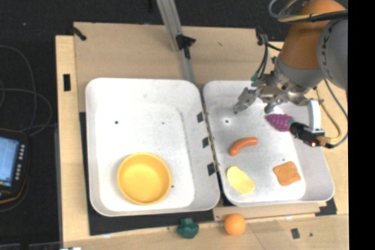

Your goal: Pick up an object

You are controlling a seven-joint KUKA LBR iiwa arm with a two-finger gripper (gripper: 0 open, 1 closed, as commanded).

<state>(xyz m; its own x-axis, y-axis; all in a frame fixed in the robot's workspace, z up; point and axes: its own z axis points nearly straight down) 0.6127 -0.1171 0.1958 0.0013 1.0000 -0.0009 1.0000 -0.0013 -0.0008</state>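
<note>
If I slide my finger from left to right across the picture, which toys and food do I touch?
yellow bowl → green toy → orange ball → sausage → purple grapes → brown toast

The grey arm reaches in from the right; its gripper (256,104) hangs low, fingers spread apart, nothing between them.

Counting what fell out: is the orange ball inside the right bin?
No: the orange ball lies on the bench outside the right bin, beside a green object.

bowl (144,178): yellow
sausage (242,145): orange-red
grapes (279,122): purple
bins (146,102): white
ball (234,224): orange
</note>
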